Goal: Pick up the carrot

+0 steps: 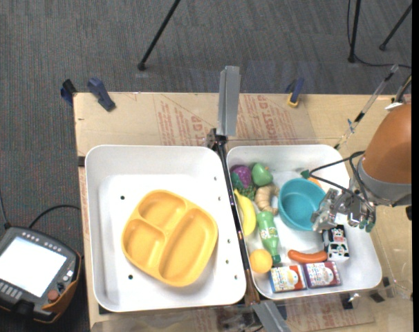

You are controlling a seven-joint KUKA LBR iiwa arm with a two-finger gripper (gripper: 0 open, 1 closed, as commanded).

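My gripper (336,216) over the right bin (365,272), beside the teal bowl (301,205), above the carrot (308,256), finger spread unclear, cannot tell

Single fixed camera, high above bench (161,120), angled down, both white bins (99,185) in frame, moderate distance.

arm (393,154): orange band, grey below | black cables | gripper (341,213): metallic
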